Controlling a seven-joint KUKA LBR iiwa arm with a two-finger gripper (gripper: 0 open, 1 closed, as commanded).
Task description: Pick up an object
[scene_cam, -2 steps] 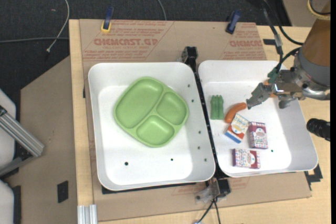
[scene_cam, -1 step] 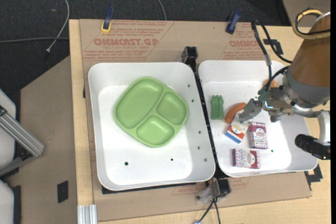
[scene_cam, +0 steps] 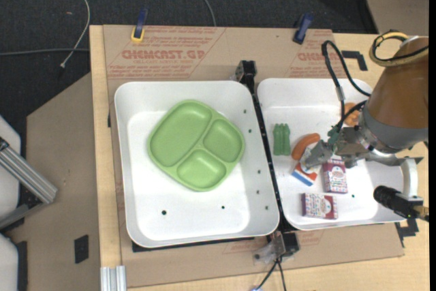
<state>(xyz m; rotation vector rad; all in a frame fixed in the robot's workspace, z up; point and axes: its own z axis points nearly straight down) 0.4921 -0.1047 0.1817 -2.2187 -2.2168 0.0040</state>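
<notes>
The arm reaches in from the right over the right bin (scene_cam: pixel 320 88). Its gripper (scene_cam: pixel 320 155) hangs low in the bin's middle, just above and right of a small red, white and blue item (scene_cam: pixel 304 176). An orange sausage-shaped object (scene_cam: pixel 304 144) lies right beside the gripper on its left. A green block (scene_cam: pixel 281 138) stands further left, near the bin's left wall. A small pink box (scene_cam: pixel 335 178) lies just below the gripper, and a second patterned box (scene_cam: pixel 319 205) rests near the bin's front edge. Part of an orange thing (scene_cam: pixel 351 110) peeks out behind the arm.
The left bin (scene_cam: pixel 136 201) holds a light green divided plate (scene_cam: pixel 196 144) at its centre. Black clamps sit between the bins at the back (scene_cam: pixel 246 70) and the front (scene_cam: pixel 286 242). A black cable (scene_cam: pixel 334 78) loops over the right bin's back.
</notes>
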